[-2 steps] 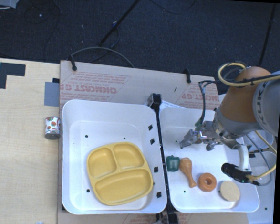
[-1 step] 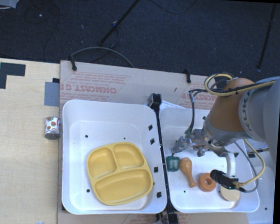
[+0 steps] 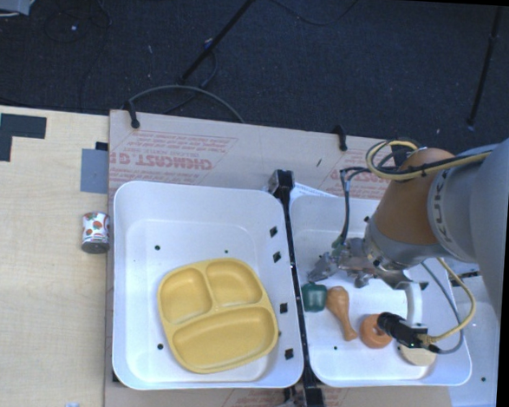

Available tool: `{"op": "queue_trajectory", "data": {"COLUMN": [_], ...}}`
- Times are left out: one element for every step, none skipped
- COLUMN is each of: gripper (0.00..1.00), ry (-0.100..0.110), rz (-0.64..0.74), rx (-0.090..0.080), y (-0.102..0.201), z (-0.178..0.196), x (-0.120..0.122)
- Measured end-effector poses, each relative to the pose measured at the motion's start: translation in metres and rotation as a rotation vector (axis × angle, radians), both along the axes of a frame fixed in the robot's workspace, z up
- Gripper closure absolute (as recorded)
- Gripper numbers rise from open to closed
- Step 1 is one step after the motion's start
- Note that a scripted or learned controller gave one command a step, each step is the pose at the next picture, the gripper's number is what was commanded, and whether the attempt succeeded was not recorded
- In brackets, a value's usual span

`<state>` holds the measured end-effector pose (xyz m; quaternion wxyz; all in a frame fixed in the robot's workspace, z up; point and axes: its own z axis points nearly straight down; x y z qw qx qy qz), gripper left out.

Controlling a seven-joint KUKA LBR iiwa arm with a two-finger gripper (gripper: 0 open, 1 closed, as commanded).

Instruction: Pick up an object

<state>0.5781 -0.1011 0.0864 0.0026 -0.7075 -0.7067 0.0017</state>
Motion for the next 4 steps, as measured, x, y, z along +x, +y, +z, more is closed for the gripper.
{"op": "queue_trajectory", "data": {"gripper": [1.00,1.00,1.00,1.00], "ry": [-0.001,-0.007,-0.007,-0.008], "rz": [-0.005,0.002,0.002,0.002], "rx": [0.000,-0.001,-0.001,-0.002], "y": [-0.001,0.001,0.000,-0.004], "z": [0.011,0.055,0.098,0.141], "x": [0.000,0.005,0.001,0.005]}}
